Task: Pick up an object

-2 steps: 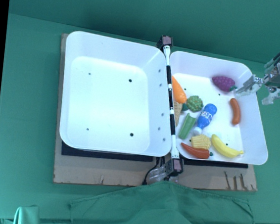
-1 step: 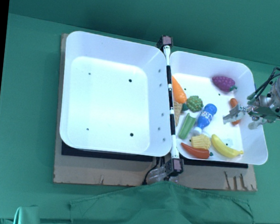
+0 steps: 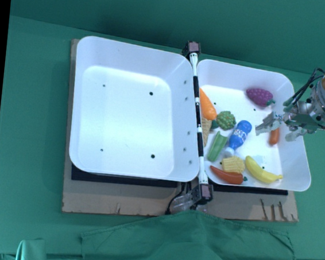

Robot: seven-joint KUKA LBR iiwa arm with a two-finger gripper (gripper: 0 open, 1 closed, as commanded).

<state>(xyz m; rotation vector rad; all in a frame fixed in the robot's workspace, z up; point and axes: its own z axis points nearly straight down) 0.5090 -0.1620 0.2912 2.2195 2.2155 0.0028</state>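
My gripper [image 3: 278, 129] hangs over the right part of the right bin [image 3: 297, 169], fingers spread open. A small orange piece [image 3: 274, 136] lies just below, between the two fingertips, and they do not close on it. Purple grapes [image 3: 259, 96] sit further back. To the left are a blue bottle [image 3: 240, 134], broccoli [image 3: 226, 120], an orange carrot [image 3: 207, 105], a green cucumber [image 3: 217, 145] and a waffle cone [image 3: 205, 129]. Along the front lie corn [image 3: 233, 164], a yellow banana [image 3: 262, 171] and a red chili [image 3: 227, 175].
The left bin [image 3: 89, 61] adjoins the right one along a black-and-white divider bar [image 3: 198, 113]. Both bins rest on cardboard [image 3: 114, 205] over green cloth. A fold of cloth [image 3: 197, 240] lies in front.
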